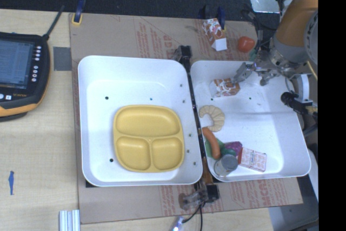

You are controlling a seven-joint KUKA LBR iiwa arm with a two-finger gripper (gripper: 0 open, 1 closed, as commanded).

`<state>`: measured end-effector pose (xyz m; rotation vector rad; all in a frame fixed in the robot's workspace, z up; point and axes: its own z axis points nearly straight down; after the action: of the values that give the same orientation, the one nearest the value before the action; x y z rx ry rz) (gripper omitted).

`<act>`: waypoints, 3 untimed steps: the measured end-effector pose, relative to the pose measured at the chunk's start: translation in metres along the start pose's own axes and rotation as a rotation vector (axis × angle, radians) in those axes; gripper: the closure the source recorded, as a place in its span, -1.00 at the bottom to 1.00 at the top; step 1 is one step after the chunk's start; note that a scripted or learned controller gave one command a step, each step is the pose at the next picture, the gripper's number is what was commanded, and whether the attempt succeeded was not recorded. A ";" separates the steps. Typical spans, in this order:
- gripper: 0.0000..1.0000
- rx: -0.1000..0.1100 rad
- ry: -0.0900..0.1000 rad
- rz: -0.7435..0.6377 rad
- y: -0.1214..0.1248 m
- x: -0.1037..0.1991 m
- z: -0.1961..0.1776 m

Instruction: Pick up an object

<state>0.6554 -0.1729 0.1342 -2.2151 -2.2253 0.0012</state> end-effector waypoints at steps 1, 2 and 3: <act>-1.00 0.004 -0.001 -0.001 -0.080 0.063 0.043; -1.00 0.001 -0.001 0.000 -0.022 0.052 0.042; -1.00 0.036 0.014 -0.005 -0.004 0.018 0.043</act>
<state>0.6510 -0.1544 0.0913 -2.1847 -2.2057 0.0263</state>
